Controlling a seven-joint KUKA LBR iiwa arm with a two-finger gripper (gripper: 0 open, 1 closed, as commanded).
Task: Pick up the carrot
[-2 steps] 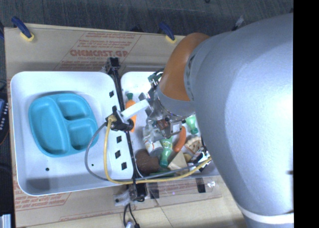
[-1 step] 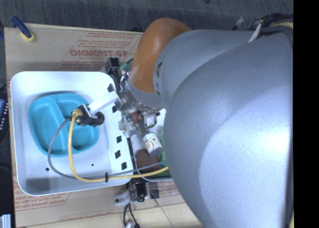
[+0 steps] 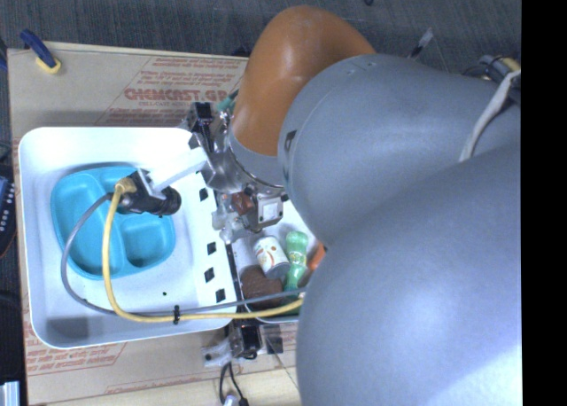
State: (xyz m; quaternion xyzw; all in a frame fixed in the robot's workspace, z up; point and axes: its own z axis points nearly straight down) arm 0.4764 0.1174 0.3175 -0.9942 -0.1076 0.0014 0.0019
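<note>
Though the big grey arm (image 3: 399,218) blocks much of my view from the right, its claw (image 3: 241,207) hangs near the middle of the frame, over the seam where the two white bins meet. Whether it is released or clenched I cannot tell from here.

Just below and to the right of it, in the right bin (image 3: 285,220), a sliver of orange pokes out at the arm's edge. That is the carrot (image 3: 316,256), mostly covered, with a green piece (image 3: 297,243) just beside it. Left of those stands a small can (image 3: 268,253) with a white and brown label, and below the can lies a dark brown lump (image 3: 257,283).

Further left, the left bin (image 3: 35,218) holds a blue dish (image 3: 84,218) with two hollows, lying flat in its left half. Both bins rest on a cardboard sheet (image 3: 133,85) printed in red. At the upper left of the frame a blue and yellow clamp (image 3: 40,51) lies at the cardboard's corner.
</note>
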